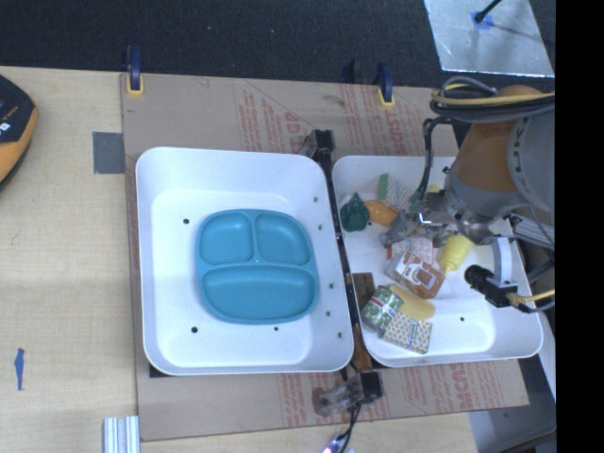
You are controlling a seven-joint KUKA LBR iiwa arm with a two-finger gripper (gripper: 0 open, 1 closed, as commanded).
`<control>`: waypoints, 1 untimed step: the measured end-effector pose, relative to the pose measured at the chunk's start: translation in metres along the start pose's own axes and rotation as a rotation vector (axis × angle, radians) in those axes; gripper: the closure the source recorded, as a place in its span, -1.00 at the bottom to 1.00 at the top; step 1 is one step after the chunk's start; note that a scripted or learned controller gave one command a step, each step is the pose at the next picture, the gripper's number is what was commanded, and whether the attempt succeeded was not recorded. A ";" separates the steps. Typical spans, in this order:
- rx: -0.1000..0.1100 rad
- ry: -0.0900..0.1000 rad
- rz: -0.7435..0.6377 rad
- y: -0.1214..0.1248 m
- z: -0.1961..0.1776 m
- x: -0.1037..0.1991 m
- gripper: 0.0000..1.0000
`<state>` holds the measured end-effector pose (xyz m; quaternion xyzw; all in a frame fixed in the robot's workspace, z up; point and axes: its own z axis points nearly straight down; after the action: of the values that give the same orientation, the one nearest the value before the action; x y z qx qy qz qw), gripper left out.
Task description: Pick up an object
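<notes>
The right white bin [491,333] holds several small objects: a dark green lump [355,214], an orange piece [381,212], a brown and white packet [418,270], a yellow piece [454,251], a green can [381,309] and a patterned packet [411,331]. My gripper [412,229] hangs low over the middle of this bin, just above the brown and white packet and beside the orange piece. The grey arm with its orange band [491,154] reaches in from the right and covers the bin's far right corner.
The left white bin [160,253] carries a blue divided plate [257,264]. Both bins sit on a brown board [236,102] held by blue clamps. A black cable fitting [491,286] lies over the right bin's right side. A yellow and black device [14,125] rests at far left.
</notes>
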<state>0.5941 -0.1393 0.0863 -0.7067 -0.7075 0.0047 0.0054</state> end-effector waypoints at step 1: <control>-0.001 0.000 -0.008 0.062 -0.006 -0.004 -1.00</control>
<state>0.6564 -0.1435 0.0918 -0.7040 -0.7102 0.0045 0.0050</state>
